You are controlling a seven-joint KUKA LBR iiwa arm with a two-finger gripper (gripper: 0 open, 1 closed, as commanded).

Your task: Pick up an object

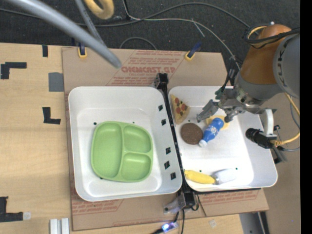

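Bottle (212, 130), blue and white, lies in the right bin (258, 179) near its middle, long axis slanting from upper right to lower left. The gripper (218, 112) hangs just above its upper end, fingers spread apart with nothing between them; one points left toward the pizza slice (180, 108), the other sits over the bottle's top. A brown disc (192, 133) touches the bottle's cap end. The arm hides the bin's far right corner. A banana (200, 177) lies at the near edge.
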